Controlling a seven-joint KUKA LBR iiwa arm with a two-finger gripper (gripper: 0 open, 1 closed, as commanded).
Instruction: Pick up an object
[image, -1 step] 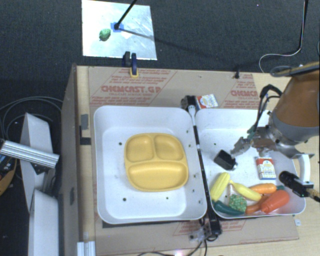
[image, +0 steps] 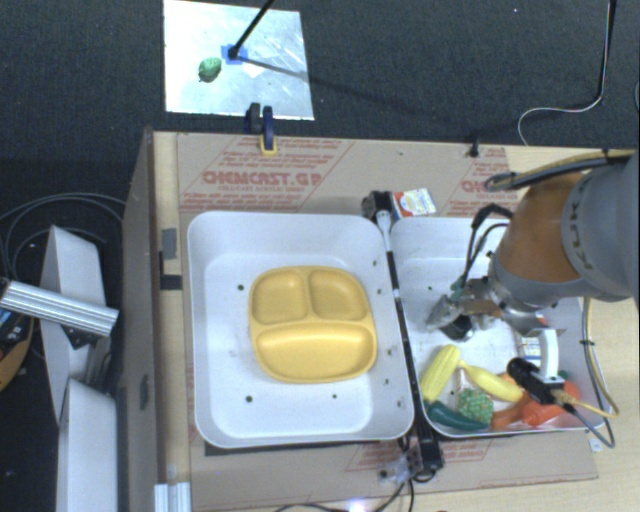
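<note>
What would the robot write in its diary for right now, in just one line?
arm: over right bin | hand: above toy food, nothing seen in it | corn, banana, broccoli: in right bin | yellow tray: left bin

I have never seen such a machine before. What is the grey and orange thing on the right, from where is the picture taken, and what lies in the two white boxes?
It is a robot arm, grey with an orange band, reaching in from the right. At its end sits a pincer for grasping things. The single camera hangs above the bench and looks down at a slant.

The left bin holds a yellow divided plate. The right bin holds toy food piled in its near corner: a corn cob, a banana, a broccoli and something orange.

The pincer hangs over the right bin, just above the pile. I see nothing between its fingers, and I cannot tell whether it is open or shut.
</note>
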